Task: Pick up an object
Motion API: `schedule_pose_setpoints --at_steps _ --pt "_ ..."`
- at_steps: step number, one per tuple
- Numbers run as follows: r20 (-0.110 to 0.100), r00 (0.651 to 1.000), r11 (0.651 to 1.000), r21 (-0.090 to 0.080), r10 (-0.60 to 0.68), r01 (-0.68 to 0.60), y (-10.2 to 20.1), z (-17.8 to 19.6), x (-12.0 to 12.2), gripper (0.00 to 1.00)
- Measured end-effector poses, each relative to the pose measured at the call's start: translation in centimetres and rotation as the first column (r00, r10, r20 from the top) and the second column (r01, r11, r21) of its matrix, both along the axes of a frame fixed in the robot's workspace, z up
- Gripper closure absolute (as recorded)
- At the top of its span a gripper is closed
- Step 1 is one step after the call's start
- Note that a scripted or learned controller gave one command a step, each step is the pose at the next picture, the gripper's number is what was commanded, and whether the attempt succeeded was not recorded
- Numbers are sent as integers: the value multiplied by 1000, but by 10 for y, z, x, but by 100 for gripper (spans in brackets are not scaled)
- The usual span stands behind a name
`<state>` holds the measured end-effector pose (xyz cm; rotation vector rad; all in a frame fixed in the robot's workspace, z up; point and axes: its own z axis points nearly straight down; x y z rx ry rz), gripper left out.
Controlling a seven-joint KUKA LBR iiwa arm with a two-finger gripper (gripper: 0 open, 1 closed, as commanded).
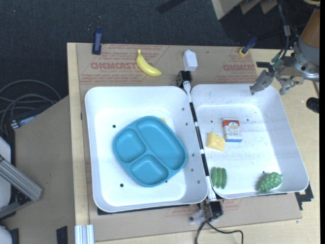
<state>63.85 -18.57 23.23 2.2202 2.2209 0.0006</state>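
Note:
The right bin (284,131) holds a small red and white box (231,130), a yellow wedge (216,141), a green pod (219,177) and a bunch of green grapes (269,182). My gripper (271,85) hangs over the far right corner of this bin, above its back rim. Its two fingers are spread open with nothing between them. The box lies well forward and to the left of the gripper.
The left bin (101,111) bears a blue divided plate (149,150) with a small yellow bit (161,120) at its far edge. A banana (147,65) and a white block (190,60) lie on the bench behind the bins.

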Motion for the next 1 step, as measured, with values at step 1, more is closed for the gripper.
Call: schedule_pose_setpoints --at_steps 1 --pt "-1 1000 1000 1 1 -1 69 -148 -36 0"
